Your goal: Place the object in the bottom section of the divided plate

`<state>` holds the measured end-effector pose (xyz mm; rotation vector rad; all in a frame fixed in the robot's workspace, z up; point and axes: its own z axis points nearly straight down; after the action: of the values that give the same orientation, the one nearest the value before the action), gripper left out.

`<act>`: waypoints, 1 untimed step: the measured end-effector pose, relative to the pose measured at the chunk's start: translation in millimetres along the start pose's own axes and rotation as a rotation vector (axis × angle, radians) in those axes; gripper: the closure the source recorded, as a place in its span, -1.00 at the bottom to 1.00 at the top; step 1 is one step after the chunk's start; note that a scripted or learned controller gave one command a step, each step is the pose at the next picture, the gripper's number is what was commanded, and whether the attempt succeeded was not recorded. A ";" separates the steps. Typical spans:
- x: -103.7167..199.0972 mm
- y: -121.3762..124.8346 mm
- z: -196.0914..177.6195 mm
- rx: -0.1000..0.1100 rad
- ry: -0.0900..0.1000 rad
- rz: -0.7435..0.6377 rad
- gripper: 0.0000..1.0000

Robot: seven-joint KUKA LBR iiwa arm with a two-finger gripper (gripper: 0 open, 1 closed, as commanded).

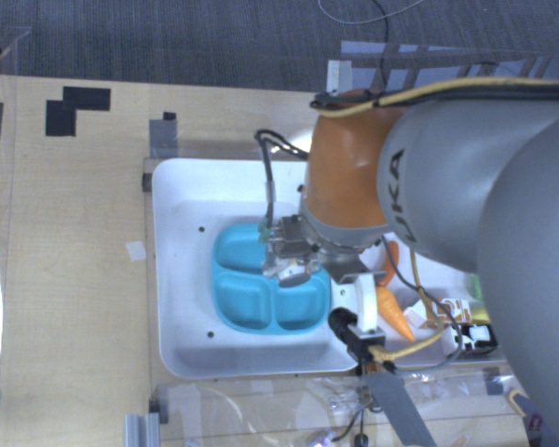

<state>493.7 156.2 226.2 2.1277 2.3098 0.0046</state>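
Observation:
A light blue divided plate (240, 291) lies in the left white bin (182, 250), toward its right side. It has one long section on the upper left and two smaller sections along the bottom. My gripper (286, 261) hangs directly over the plate's upper right part, above the ridge between sections, and hides that part of the plate. A small greenish bit (263, 236) shows at the gripper's left edge; whether it is a held object is too unclear to tell. An orange carrot-shaped object (392, 309) lies in the right bin.
The arm's grey body and orange band cover most of the right bin. Small yellow and green items (477, 315) show beside the carrot. The left bin's left half is bare white floor. Clear plastic lies along the bench's front edge (261, 403).

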 end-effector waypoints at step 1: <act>-0.3 0.0 0.1 0.000 0.000 0.001 -1.00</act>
<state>493.8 155.9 226.1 2.1284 2.3091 0.0044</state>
